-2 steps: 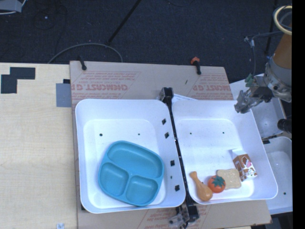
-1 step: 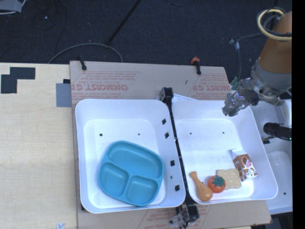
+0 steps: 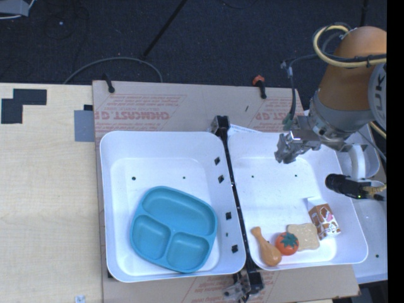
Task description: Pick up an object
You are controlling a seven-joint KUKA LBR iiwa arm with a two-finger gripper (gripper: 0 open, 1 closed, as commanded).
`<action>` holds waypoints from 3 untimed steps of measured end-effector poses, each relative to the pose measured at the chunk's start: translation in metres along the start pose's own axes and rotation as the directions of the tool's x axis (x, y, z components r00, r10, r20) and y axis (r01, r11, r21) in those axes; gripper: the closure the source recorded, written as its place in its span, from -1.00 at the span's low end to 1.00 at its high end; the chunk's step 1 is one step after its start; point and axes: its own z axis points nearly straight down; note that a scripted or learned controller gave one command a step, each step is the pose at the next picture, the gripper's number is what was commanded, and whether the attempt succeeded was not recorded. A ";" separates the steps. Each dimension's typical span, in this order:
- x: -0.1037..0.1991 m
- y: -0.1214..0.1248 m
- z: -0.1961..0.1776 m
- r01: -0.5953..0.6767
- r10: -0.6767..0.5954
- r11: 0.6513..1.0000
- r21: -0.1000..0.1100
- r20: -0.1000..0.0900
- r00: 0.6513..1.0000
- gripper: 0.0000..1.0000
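Camera view: gripper high over the right bin, toys bunched at the near edge

The gripper hangs over the far part of the right bin, well apart from anything it could take; I'd judge it is poised above the bin before a descent. Whether it is apart or together I cannot tell from here, and nothing shows between its tips. The pickable things lie in a cluster along the near side: a toy drumstick, a toy tomato touching a slice of toy bread, and a small brown packet just beside that. The left bin holds one blue divided plate, lying flat, its three compartments bare
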 end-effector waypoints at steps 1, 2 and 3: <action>0.046 -0.023 0.006 0.000 0.000 1.000 0.000 0.000 1.000 1.00; 0.105 -0.027 0.011 0.002 -0.002 1.000 -0.001 0.000 1.000 1.00; 0.150 -0.033 0.022 0.001 -0.001 1.000 0.001 0.001 1.000 1.00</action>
